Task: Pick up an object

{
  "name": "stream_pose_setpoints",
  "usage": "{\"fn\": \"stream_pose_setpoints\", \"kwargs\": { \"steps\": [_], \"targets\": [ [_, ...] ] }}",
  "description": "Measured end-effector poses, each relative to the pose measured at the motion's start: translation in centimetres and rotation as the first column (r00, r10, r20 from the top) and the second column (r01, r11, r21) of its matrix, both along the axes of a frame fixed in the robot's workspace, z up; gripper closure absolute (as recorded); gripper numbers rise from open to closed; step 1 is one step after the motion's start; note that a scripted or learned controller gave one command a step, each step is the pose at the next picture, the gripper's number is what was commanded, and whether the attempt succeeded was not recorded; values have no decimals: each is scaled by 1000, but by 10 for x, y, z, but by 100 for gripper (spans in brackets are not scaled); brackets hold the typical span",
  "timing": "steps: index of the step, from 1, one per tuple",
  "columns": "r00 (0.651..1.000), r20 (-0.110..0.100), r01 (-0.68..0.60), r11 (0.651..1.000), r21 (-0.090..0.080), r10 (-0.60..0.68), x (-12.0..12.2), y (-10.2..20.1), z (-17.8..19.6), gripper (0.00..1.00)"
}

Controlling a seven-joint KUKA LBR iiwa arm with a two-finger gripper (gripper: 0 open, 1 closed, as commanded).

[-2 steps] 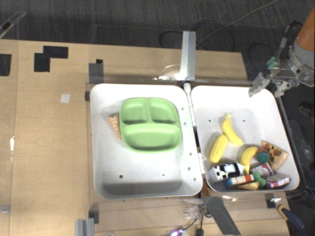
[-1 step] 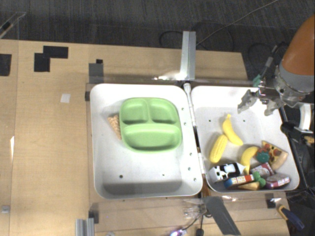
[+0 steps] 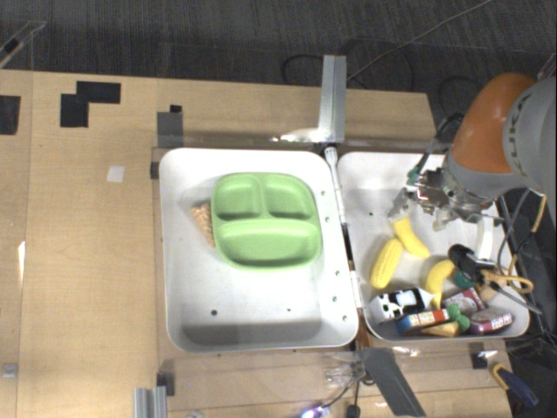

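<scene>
Hanging over the upper half of the right bin [image 3: 374, 185], the gripper [image 3: 426, 203] sits close above the topmost banana [image 3: 409, 236]. From this angle I cannot tell whether it is spread or closed. The grey arm [image 3: 533, 133] with its orange band [image 3: 487, 129] reaches in from the right.

No writing can be read: the print on the packets in the right bin is too small to make out.

There are two shallow, smooth white bins with rounded corners, standing side by side on the pale wooden table [image 3: 78, 251]. The right bin holds three smooth yellow bananas. The topmost lies at a slant, the second banana [image 3: 386, 264] is just below and left of it, and the third banana [image 3: 439, 275] is to their right. Along the bin's lower wall is a crowded row: a black-and-white patched item [image 3: 402, 302], a blue-and-red packet [image 3: 425, 320], and a purple packet [image 3: 493, 323] further right.

The left bin [image 3: 191, 307] holds one glossy green plate [image 3: 264, 219] with three compartments, two small above one long. One tan, grainy piece [image 3: 203, 223] pokes out from under the plate's left edge.
</scene>
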State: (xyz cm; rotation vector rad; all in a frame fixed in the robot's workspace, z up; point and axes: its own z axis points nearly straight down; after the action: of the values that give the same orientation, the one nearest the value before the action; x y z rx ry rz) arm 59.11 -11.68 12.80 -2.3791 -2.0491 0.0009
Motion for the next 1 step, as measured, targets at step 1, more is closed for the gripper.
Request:
{"fn": "stream_pose_setpoints", "kwargs": {
  "steps": [1],
  "targets": [
    [1000, 2, 2, 1000, 1, -2, 1, 0, 10, 100]
  ]
}}
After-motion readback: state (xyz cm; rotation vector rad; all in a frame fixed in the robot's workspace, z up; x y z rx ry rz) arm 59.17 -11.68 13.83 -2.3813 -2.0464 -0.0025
